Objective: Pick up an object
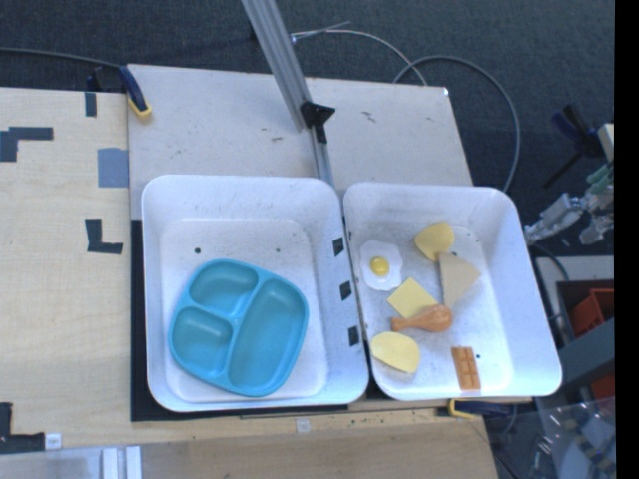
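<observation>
The right bin (499, 208) holds the candidates for picking: a fried egg (380, 265), a round yellow piece (434, 239), a tan wedge (458, 278), a yellow square slice (411, 297), an orange drumstick (424, 319), a yellow half-round (396, 351) and a small brown bar (465, 367). The left bin (160, 208) carries a blue divided plate (238, 326). At the far right edge, beyond the bin wall, sits some pale hardware that may be the pincer (584, 213), but it is too small and blurred to be sure, and I cannot tell whether it is open or has hold of anything. The main risk lies in the crowding: the slice, drumstick and wedge touch or overlap, so a descent there could nudge a neighbour or close on two things at once. The flat pieces lie low on the floor and may slip out of a grip. The egg lies near the wall between the bins, which could block one side. The brown bar and the round piece stand more apart, with bare floor beside them, and the right bin's upper area offers open room for approach.
</observation>
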{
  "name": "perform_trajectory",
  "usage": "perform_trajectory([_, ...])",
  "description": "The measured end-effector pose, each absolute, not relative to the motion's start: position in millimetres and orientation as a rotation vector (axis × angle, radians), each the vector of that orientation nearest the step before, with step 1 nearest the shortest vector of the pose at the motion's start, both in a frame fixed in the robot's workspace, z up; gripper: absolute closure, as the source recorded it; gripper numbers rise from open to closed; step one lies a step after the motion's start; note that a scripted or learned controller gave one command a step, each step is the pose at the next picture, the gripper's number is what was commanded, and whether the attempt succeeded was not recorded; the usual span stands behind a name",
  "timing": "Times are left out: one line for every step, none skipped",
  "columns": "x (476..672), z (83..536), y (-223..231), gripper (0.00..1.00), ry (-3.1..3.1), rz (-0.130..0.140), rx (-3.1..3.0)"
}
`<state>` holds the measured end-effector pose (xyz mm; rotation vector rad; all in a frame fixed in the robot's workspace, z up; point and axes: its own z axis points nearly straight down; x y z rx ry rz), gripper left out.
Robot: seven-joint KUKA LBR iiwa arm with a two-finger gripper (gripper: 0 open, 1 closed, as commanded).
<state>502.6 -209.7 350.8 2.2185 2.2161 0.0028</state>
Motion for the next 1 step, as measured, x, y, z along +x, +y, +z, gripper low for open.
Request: perform_trajectory([543.5, 384.5, -210.2, 0.0, 2.221, 0.003, 2.214])
